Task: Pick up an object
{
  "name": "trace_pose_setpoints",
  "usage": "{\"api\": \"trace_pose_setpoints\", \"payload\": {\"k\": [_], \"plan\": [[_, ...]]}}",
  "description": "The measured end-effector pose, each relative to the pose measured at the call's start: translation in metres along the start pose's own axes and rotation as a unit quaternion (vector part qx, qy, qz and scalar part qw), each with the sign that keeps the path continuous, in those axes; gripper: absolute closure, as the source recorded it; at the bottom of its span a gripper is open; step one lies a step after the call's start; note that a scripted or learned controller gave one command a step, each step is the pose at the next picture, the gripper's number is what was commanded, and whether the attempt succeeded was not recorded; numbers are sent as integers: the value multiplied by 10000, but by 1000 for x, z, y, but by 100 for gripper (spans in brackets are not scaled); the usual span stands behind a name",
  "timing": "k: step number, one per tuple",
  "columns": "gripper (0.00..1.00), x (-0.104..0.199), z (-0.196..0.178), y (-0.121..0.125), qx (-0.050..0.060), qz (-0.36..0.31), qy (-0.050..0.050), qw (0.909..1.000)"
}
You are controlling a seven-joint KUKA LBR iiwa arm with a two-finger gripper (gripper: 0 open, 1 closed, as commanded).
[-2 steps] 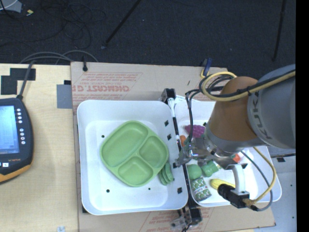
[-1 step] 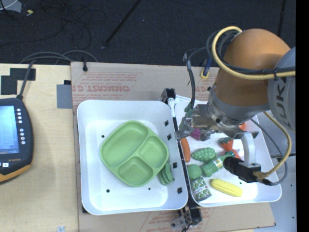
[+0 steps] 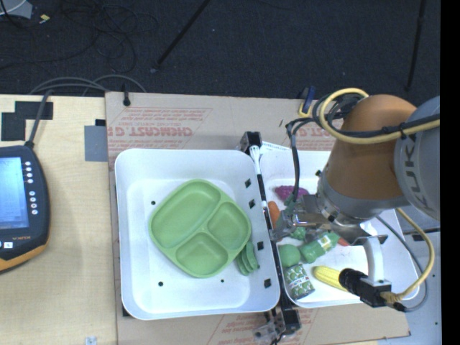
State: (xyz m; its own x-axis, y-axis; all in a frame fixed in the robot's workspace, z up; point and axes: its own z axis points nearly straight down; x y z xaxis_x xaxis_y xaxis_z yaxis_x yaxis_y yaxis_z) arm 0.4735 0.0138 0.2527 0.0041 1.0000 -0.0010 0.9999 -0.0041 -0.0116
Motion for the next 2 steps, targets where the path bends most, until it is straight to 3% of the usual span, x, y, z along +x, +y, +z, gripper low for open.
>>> {"api": "trace_pose_setpoints", "payload": {"k": [1, 2], "plan": [[100, 54, -110, 2, -97, -55, 22, 9999], [100, -6, 17, 0, 28, 14, -10, 10000]]}}
